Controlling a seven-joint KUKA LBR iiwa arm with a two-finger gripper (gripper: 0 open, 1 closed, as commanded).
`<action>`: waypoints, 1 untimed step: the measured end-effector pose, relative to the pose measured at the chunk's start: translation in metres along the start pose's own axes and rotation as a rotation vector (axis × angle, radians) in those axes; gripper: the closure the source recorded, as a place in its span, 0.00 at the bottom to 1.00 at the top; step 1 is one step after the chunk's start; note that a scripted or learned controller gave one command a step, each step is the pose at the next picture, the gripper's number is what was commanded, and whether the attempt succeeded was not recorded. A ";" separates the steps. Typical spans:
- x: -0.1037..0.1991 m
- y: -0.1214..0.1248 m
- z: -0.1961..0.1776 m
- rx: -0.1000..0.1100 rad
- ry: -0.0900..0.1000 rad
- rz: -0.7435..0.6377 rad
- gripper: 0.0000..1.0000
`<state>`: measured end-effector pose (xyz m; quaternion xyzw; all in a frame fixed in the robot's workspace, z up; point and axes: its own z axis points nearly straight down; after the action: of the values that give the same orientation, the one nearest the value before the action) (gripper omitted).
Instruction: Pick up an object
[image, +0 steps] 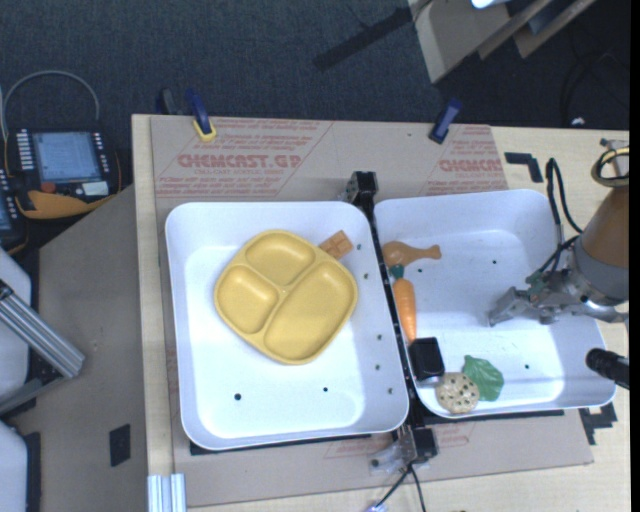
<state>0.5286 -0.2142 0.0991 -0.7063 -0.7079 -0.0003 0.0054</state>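
My gripper hangs low over the right bin, in its right half, above bare white floor. It is open and holds nothing. Along that bin's left wall lie a tan toy drumstick, an orange carrot and a black block. Near the front edge sit a speckled cookie and a green leafy piece, both left of and nearer than the gripper. The closest of these items is a hand's width from the gripper.
The left bin holds a yellow divided plate with a small orange-brown piece at its back right corner. A black cable loops over the right bin's far right rim. The arm's grey body stands at the right edge.
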 end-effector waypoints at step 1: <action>-0.004 0.003 -0.015 -0.018 -0.014 0.003 1.00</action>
<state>0.5318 -0.2184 0.1140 -0.7073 -0.7069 -0.0018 -0.0061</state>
